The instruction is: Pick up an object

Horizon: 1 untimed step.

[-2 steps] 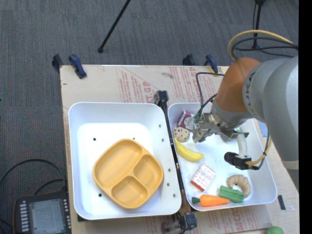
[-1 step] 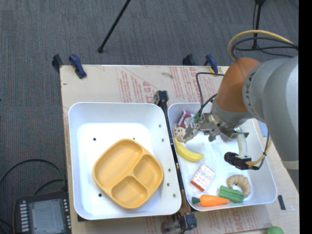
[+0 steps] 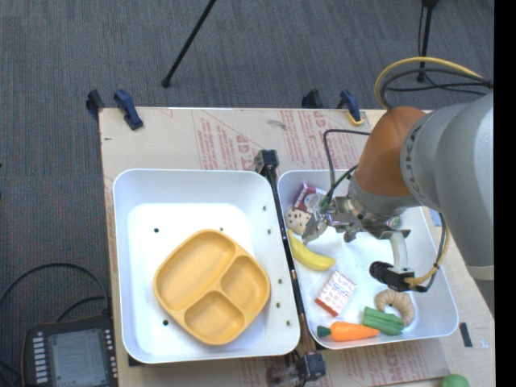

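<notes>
My gripper hangs low over the upper left part of the right bin, below the grey arm and its orange band. Right beside it to the left lies a white die with dark dots, and a red packet sits just behind it. A yellow banana lies just below the gripper. Nothing can be seen held in the gripper. Further toward the front are a red-and-white box, a carrot, a green vegetable and a tan pastry-like piece.
The left bin holds a yellow divided plate. A black clamp sits where the two bins meet at the back. Cables loop from the wrist over the right bin's right side. A green object lies at the bench's front right corner.
</notes>
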{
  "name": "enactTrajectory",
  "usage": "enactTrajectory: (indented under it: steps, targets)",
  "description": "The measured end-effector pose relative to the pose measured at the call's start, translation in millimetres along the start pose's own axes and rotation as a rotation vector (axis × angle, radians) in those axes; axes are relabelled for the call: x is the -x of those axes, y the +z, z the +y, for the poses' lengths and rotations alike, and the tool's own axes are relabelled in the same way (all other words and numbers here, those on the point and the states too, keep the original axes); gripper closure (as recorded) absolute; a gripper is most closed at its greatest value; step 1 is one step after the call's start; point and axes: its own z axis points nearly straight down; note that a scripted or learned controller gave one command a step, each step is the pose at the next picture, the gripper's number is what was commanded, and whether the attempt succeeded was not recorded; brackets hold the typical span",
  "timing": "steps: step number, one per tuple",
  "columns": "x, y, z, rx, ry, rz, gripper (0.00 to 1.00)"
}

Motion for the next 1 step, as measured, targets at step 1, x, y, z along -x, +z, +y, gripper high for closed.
enactTrajectory:
  steps: [1]
  targets:
    - [0.6, -10.1, 0.1, -0.001, 0.002, 0.001, 1.0]
